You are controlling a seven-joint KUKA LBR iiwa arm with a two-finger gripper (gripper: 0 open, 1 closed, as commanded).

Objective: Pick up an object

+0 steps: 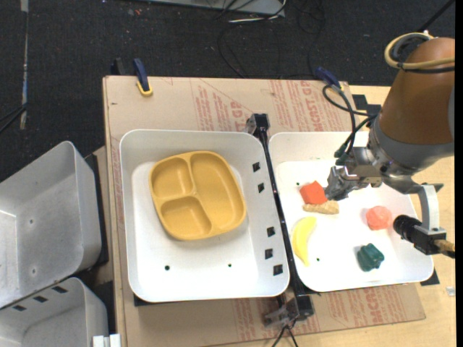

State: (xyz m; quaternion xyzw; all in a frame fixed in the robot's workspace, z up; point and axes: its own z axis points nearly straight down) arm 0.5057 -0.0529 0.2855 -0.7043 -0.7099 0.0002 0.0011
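Locate the target group in the right bin [405, 270]. The red block [312, 193] lies at the bin's 9 o'clock area, and a tan, biscuit-like piece [321, 208] touches its 5 o'clock edge. The gripper [337, 186] sits just beside the red block, at the block's 3 o'clock. You cannot tell from this view whether it is spread or pressed together, and nothing is seen pinched in it.

Check the other items in the same bin. A yellow banana [304, 238] lies near the bin's 7 o'clock corner, curved and running roughly 12 to 6 o'clock. A pink-orange round object [378, 217] rests at about 4 o'clock from the gripper, apart from it. A dark green object [370, 256] lies at 6 o'clock from the pink-orange one, near the bin's front wall.

Note the arm [419, 114]: its orange band and grey wrist enter from 3 o'clock and overhang the right bin's far right part.

Look to 9 o'clock for the left bin [137, 194]. It holds a yellow three-compartment plate [196, 194], lying flat near the bin's centre. Both bins rest on a cardboard-covered bench [195, 100].
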